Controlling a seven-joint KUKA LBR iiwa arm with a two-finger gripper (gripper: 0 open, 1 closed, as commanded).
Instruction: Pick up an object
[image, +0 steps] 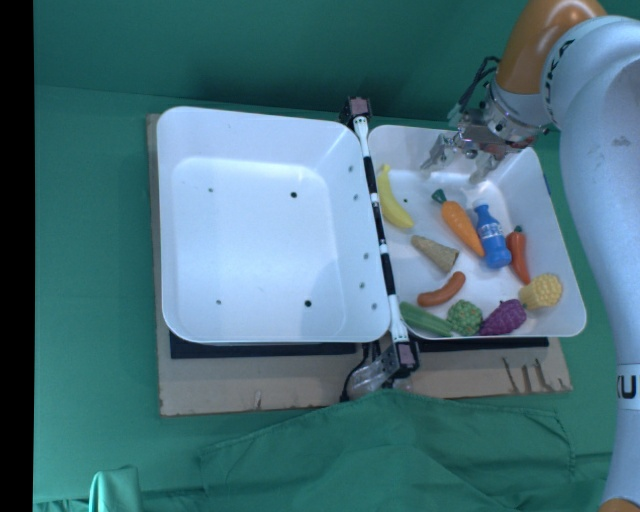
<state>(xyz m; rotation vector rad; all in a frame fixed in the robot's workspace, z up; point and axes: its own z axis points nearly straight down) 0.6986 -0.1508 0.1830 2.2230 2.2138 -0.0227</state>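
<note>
Claw (459, 160), fingers spread and empty, above the right bin (560, 232) beyond the carrot (461, 225); arm (600, 150) cut off at right edge.

Two bins are set side by side, the left bin (265, 225) at nine o'clock of the right bin (548, 262). In the right bin, a banana (393, 199) is placed at nine o'clock of a carrot (459, 224), with a bottle (490, 236) just at three o'clock of it.

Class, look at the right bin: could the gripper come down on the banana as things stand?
Probably yes. The gripper hangs over the right bin's far end, and the banana lies apart from the other toys with nothing on it.
</note>
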